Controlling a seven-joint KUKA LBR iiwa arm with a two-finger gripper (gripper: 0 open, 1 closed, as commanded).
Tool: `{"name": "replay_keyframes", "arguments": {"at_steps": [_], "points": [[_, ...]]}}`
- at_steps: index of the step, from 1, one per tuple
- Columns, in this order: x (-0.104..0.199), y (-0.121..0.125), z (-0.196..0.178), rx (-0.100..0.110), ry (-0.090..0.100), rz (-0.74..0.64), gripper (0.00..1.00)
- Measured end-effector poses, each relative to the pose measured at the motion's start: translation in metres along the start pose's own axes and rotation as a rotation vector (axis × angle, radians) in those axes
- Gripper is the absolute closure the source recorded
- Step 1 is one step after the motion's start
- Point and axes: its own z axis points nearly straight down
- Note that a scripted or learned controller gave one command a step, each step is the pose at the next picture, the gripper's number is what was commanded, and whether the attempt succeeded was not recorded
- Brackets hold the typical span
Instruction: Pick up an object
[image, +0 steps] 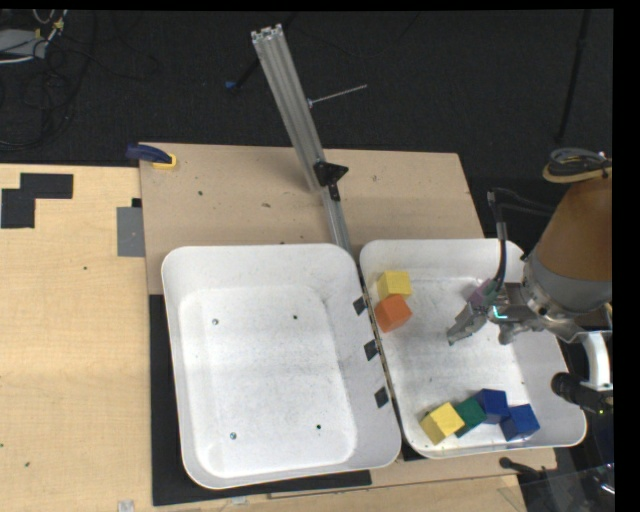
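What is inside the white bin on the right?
The right bin holds a yellow block touching an orange block near its left wall, and a yellow, green and two blue blocks in front. The gripper covers some floor.

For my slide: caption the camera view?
Hand hovers in the right bin between the yellow-orange blocks and the corner cluster.

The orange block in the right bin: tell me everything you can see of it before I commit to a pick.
The orange block is a small cube of plain, matte look, plastic or painted wood. It sits on the floor of the right bin, near that bin's left wall toward the far end. A yellow block stands just behind it, touching or nearly so. The gripper hangs apart to its right.
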Motion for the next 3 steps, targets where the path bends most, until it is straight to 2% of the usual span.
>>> {"name": "replay_keyframes", "arguments": {"at_steps": [1, 2, 3], "points": [[-0.001, 0.001, -0.002, -0.005, -0.001, 0.003, 0.00], [-0.001, -0.003, 0.063, 0.002, 0.001, 0.002, 0.00], [-0.001, -0.003, 0.097, -0.006, -0.001, 0.003, 0.00]]}}
